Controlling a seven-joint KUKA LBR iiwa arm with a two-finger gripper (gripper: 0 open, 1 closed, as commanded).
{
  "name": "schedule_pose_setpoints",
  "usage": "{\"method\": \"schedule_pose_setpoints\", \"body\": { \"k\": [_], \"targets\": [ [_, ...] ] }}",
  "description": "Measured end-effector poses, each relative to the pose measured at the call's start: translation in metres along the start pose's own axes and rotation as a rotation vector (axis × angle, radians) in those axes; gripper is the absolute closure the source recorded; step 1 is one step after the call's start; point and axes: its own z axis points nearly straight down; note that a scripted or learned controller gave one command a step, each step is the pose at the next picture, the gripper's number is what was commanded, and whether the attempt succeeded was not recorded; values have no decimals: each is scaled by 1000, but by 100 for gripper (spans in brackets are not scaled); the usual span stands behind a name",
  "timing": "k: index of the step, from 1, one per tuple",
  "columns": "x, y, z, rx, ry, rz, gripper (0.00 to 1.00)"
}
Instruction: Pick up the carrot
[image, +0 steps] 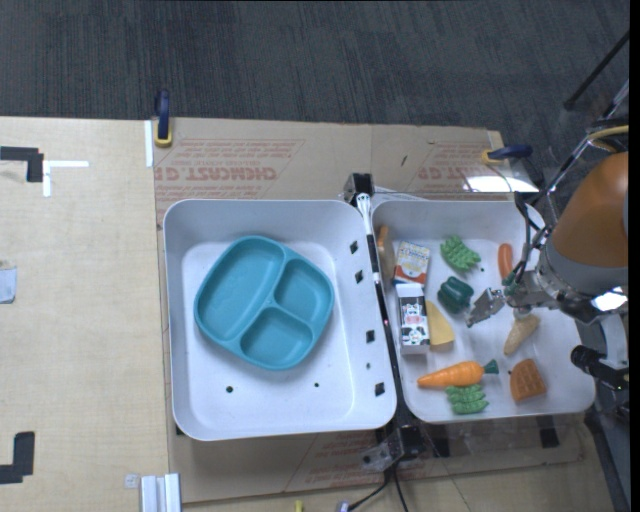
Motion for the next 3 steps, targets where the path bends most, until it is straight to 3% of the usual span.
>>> {"method": "schedule_pose_setpoints", "body": {
  "k": [1,2,3],
  "targets": [
    [54,-51,16,-1,-1,-45,0],
    [53,-50,7,-5,-2,-37,100],
    [53,-50,7,-5,-2,-38,0]
  ]
}}
